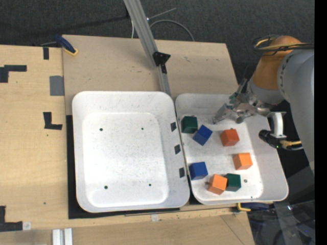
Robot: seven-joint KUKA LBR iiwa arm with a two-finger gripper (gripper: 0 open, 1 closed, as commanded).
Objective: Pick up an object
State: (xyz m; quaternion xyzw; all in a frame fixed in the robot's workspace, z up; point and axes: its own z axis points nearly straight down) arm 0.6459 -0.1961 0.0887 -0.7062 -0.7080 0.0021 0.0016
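Red block (229, 137): a candidate for the pick, lying on the floor of the right bin (271, 188), just below and slightly left of the fingers; nothing is touching it; its sides appear free for a grasp.
Other blocks: a blue block (203, 134) and a dark green block (189, 124) lie further left of the fingers, close to each other; an orange block (242, 160) lies below the red one; lower still are a second blue block (198, 170), and an orange block (218, 184) pressed against a second green block (233, 181).
Gripper (231, 114): held over the upper part of the right bin; two prongs are seen splayed apart, so the fingers are judged to be open, with nothing between them.
Arm (286, 80): grey with an orange band, entering from the right.
Left bin (82, 106): white, well away to the left of the fingers.
Step in hand: the approach to a block is judged to be under way; no lift has been made.
How it is done well: a lone block such as the red one should be preferred over the touching pairs; the fingers should be centred over it and squared to two flat faces; the descent should be made almost to the bin floor before closing, so that an edge is not clipped and the block is not pushed aside.
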